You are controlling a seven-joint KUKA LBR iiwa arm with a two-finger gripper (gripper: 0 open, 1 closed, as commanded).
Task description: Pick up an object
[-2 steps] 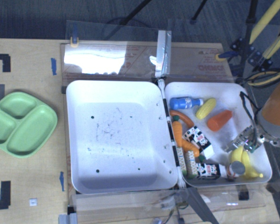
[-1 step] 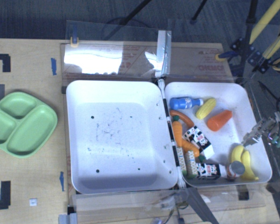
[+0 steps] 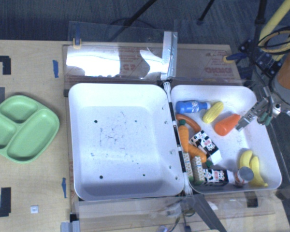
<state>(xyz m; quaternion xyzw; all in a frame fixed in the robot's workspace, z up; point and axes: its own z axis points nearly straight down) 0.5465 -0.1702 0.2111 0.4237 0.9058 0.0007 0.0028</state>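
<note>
While you scan from the left, you meet a green divided plate (image 3: pixel 21 128) on the bench, then the left bin (image 3: pixel 82 100), then the right bin (image 3: pixel 273 163) with a blue bottle (image 3: pixel 192 107), corn (image 3: pixel 212 112), carrots (image 3: pixel 186 135) and bananas (image 3: pixel 252 168). Your gripper (image 3: pixel 246 120) touches the orange pepper (image 3: pixel 227 124); whether it grips, you cannot tell.

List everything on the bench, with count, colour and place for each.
left bin: 1, white, centre of bench
right bin: 1, white, beside it
divided plate: 1, green, far left
bottle: 1, blue, right bin, top
corn: 1, yellow, beside bottle
orange toy: 1, orange-red, near gripper
carrots: 2, orange, right bin's left side
cow-print cartons: 2, black-and-white, right bin
bananas: 1 bunch, yellow, lower right
gripper: 1, grey, right bin's upper right
</note>
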